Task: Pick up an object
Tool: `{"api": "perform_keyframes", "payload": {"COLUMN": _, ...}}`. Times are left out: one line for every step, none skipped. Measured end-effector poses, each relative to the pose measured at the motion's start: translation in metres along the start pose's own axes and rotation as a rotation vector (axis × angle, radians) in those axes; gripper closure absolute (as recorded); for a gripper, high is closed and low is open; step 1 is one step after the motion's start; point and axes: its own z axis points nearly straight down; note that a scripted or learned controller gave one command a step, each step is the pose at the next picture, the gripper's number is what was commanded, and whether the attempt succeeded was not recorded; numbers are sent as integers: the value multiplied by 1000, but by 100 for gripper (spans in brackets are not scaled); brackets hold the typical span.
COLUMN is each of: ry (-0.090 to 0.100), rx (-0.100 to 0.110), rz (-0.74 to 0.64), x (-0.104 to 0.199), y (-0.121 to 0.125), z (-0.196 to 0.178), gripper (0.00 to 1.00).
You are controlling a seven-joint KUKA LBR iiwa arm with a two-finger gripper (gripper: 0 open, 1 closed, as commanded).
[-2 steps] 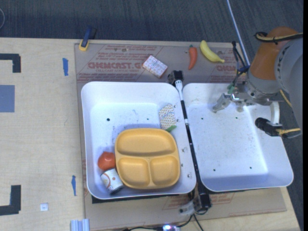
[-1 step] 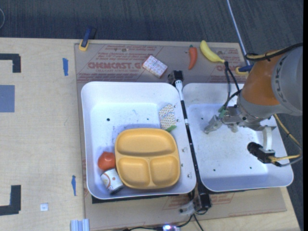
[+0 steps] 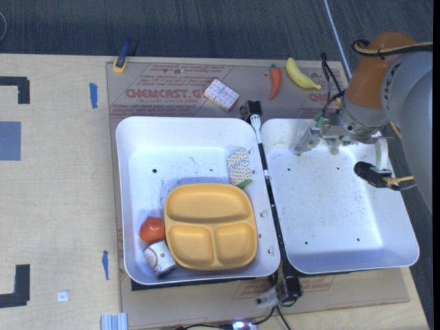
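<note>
1. We see a light wooden bench (image 3: 55,205) with a dark carpet floor (image 3: 206,12) behind it. On the far left of the bench there are black angle marks and small blue tape pieces.
2. A brown cardboard sheet (image 3: 172,88) with red print lies under the two bins. At its back edge, from left to right, we find a blue and yellow clip (image 3: 124,54), a small patterned block (image 3: 221,94), a red pepper (image 3: 275,82) and a yellow banana (image 3: 301,74).
3. The left bin (image 3: 137,157) holds a yellow divided tray (image 3: 210,224), which fills most of its front half. Just beside the tray, on its left, lie an orange-red round thing (image 3: 151,229) and a white and orange can (image 3: 158,256). Behind the tray, near the right wall, there is a small patterned pouch (image 3: 239,166).
4. A black bar (image 3: 265,177) runs between the two bins.
5. The right bin (image 3: 330,212) has a speckled white bottom.
6. The gripper (image 3: 323,137) hangs over the back part of the right bin, and the grey arm (image 3: 405,95) with its orange band comes in from the right. We cannot tell if the fingers are apart or together, and we see nothing between them. The things to pick are all in the left bin, well apart from the gripper.
</note>
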Motion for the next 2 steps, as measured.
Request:
{"api": "perform_keyframes", "payload": {"ry": 0, "rx": 0, "rz": 2, "x": 19, "y": -69, "z": 0, "gripper": 0}}
{"api": "perform_keyframes", "payload": {"ry": 2, "rx": 4, "rz": 3, "x": -26, "y": -170, "z": -72, "gripper": 0}}
